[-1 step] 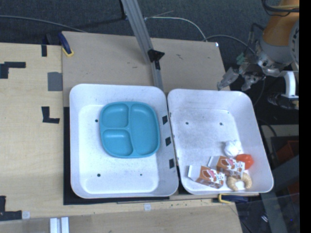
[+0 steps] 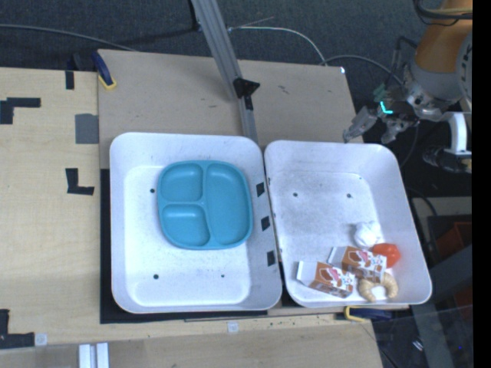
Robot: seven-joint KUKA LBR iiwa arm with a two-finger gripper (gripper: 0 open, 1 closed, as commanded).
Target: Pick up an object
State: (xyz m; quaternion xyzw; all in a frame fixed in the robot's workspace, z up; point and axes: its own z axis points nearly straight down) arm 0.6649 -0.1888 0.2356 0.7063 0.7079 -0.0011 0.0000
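The arm (image 2: pixel 443 44) has a rounded grey casing with an orange band near the top, narrowing to a metallic wrist where a small teal-green light glows, with dark cables looping beside it and a gripper (image 2: pixel 374 129) of pale grey fingers.

This was a robotics lab. Left of the gripper (image 2: pixel 374 126) sat a plywood bench (image 2: pixel 176 90) marked with black tape, two white bins (image 2: pixel 123 221) below-left of it, loose cables (image 2: pixel 299 41) trailing above-left.
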